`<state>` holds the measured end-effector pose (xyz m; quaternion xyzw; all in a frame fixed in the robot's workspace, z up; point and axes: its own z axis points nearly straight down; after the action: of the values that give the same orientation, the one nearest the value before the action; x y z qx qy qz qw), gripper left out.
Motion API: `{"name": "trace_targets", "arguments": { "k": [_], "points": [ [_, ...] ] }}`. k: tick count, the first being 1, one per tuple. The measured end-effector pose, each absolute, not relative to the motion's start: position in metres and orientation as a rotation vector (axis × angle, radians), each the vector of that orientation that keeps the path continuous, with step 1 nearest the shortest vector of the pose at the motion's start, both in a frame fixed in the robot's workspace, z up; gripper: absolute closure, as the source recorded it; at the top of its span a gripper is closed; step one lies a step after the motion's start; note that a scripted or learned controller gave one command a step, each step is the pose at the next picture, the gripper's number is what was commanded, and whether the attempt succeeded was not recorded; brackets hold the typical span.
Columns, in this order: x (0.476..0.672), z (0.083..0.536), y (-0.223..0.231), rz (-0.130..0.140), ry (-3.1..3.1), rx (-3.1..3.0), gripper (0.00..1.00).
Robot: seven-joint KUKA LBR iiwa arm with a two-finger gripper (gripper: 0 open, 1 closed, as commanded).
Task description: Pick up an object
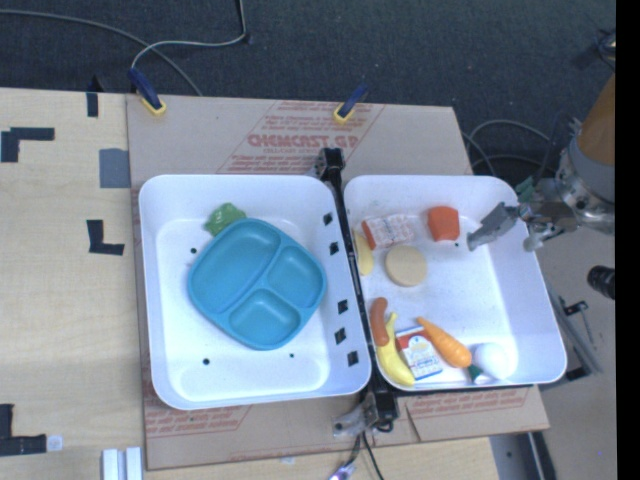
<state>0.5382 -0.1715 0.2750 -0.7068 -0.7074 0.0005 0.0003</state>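
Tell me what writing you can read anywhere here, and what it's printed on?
"CHEMCAST GP", red, upside down, on the brown board under the bins; the smaller lines beneath it are too blurred.
Small packet in the right bin: print unreadable.
Carton beside the carrot: print unreadable.

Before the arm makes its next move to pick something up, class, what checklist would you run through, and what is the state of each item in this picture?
1. Gripper near the objects: ok, it sits at the upper right rim of the right bin.
2. Gripper holding nothing yet: cannot tell.
3. Orange block free to grasp: ok, it stands apart from its neighbours.
4. Round beige disc free: ok, it lies flat with bare floor around it.
5. Carrot free: not ok, it lies crowded against the small carton and the banana.
6. Blue plate out of the way: ok, it lies in the left bin.
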Motion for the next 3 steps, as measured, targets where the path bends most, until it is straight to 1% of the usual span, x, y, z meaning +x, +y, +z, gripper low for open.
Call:
{"name": "trace_targets", "arguments": {
  "k": [1,2,3],
  "points": [
    [0.607,0.152,-0.223,0.007,-2.218,-2.217,0.00],
    [0.670,0.087,-0.197,-0.003,-2.229,-2.221,0.00],
    [0.670,0.097,-0.198,0.000,-2.231,-2.223,1.00]
  ]
}}
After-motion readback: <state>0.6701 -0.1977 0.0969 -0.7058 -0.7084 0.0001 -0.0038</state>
